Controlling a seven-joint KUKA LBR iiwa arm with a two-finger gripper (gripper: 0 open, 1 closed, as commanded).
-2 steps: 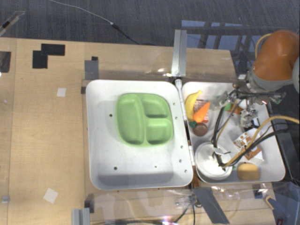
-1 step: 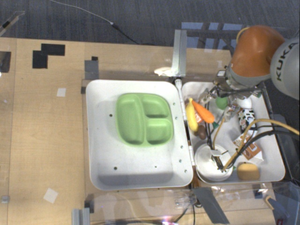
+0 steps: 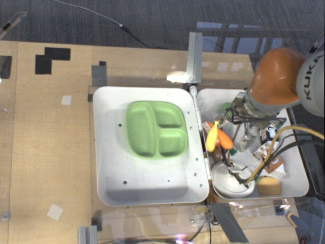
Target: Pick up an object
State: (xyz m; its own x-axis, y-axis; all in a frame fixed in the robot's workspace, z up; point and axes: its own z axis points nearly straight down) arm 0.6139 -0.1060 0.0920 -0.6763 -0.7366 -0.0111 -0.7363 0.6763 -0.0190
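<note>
Gripper [image 3: 247, 136] hovers over the clutter, its state I cannot tell; that light, slippery banana [image 3: 212, 135] wants a mid-body pinch.

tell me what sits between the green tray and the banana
In the camera view, the raised rims where the two bins meet separate the green tray from the banana.

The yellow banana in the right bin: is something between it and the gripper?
Nothing visible blocks it from above. The yellow banana lies at the right bin's left wall with an orange piece touching its right side. The gripper hangs just to the right of both, over the clutter, so that orange piece is the closest neighbour in between.
</note>
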